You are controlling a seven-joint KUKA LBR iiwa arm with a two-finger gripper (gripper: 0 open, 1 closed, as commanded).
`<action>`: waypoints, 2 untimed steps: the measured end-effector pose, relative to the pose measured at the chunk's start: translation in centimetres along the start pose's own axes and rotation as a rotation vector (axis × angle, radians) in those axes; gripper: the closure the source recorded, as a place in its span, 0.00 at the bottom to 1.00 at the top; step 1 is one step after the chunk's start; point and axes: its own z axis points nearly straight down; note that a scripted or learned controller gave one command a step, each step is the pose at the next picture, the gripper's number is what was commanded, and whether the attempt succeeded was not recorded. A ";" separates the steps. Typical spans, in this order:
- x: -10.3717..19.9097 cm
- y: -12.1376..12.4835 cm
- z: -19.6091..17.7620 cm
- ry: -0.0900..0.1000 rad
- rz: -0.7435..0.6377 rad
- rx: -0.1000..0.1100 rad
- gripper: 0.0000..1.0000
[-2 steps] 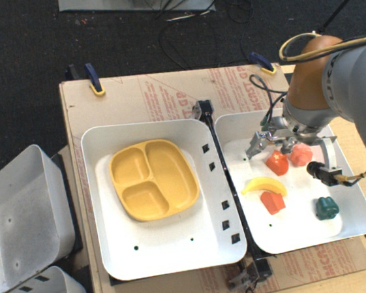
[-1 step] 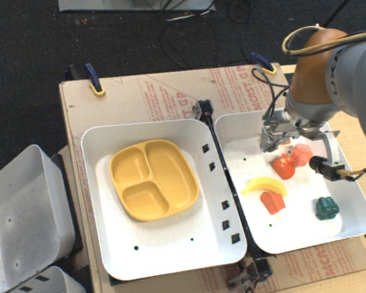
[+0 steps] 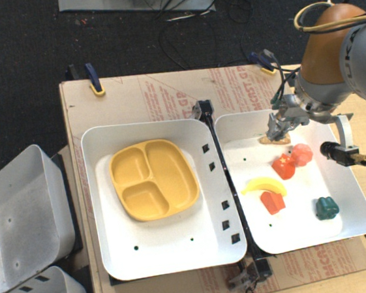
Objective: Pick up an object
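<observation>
My gripper hangs low over the far middle of the right bin, directly above a small tan object that peeks out under its tips. Just in front of it lie a red-orange piece and a pink one, touching each other. A yellow banana and an orange-red block sit nearer the bin's middle. A dark green object rests at the front right. Nothing shows between the gripper's tips.
The left bin holds a yellow divided plate. A black divider with clips runs between the bins. A black cable fitting hangs off the arm over the right bin's right rim. Spare white bins sit far left.
</observation>
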 end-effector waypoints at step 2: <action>0.3 0.4 -8.1 -0.001 0.000 0.000 1.00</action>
